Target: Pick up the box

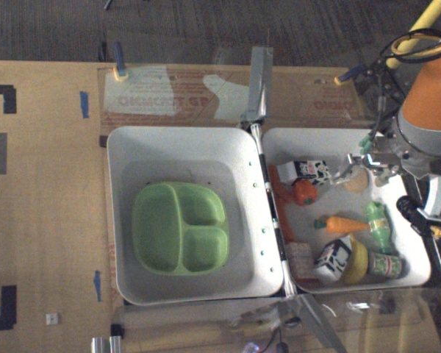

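Observation:
A small white carton box with black cow patches (306, 170) lies on its side at the back left of the right bin (419, 271). A second black-and-white carton (333, 258) stands near that bin's front wall. My gripper (361, 172) hangs over the back middle of the right bin, just right of the cow-patch box and apart from it. It is open, one fingertip (343, 173) reaching toward the box, with nothing between the fingers. A tan round object (357, 183) lies under it.
The right bin also holds a red tomato (305, 192), a carrot (345, 224), a green bottle (379, 226), a yellow banana (356, 265) and a can (387, 265). A green divided plate (180, 228) lies in the left bin (125, 197).

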`<act>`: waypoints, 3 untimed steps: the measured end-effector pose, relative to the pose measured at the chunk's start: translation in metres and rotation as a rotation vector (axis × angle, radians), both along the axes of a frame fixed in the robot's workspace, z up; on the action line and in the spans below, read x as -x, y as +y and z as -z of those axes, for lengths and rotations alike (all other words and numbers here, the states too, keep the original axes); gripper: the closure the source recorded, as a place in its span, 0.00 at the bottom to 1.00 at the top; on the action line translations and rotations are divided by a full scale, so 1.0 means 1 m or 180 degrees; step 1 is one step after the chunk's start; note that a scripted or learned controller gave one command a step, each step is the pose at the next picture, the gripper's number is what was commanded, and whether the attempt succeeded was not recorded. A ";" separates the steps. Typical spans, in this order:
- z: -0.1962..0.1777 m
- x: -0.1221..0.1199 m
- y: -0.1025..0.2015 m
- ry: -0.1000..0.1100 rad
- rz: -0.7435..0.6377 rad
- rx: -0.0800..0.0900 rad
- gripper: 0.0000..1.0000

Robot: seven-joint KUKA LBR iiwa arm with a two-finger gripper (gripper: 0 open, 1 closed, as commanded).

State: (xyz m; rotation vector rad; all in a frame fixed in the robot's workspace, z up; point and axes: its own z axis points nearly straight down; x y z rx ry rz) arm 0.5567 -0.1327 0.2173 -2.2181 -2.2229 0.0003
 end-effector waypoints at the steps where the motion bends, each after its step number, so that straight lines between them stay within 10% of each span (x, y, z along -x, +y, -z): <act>1: 0.131 0.024 0.019 -0.0021 0.0481 0.0001 0.00; 2: 0.119 0.023 0.018 -0.0035 0.0492 0.0005 1.00; 3: 0.032 0.013 0.105 -0.0005 0.0518 0.0000 1.00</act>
